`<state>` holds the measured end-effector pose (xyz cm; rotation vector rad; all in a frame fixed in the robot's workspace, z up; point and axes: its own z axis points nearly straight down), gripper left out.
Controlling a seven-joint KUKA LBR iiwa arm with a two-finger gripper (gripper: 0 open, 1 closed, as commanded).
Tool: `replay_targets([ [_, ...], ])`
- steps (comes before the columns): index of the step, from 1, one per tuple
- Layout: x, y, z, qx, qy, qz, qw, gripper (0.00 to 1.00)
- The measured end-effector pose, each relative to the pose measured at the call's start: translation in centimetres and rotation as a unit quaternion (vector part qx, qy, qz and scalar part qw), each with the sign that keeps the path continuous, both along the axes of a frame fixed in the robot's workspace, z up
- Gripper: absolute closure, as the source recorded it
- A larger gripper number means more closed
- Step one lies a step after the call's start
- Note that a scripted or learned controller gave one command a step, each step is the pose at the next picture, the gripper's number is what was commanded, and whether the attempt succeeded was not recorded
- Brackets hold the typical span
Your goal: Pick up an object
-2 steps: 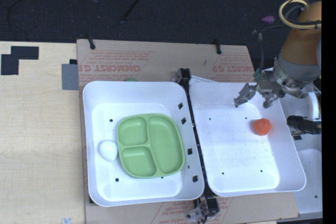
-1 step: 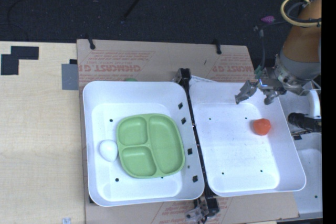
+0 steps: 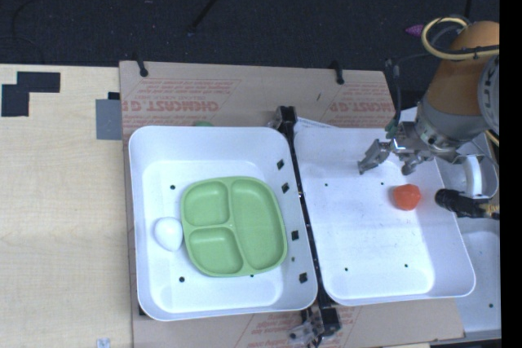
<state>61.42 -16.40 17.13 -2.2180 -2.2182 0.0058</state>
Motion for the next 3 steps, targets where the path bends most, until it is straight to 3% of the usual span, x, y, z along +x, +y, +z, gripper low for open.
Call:
replay_targets([
  [2,-0.7,0.7,-8.6,0.0004,0.0,-0.001,1.0,0.0],
  [3,-0.6,0.7,-7.4,0.0001,-0.001,-0.001,1.0,1.0],
])
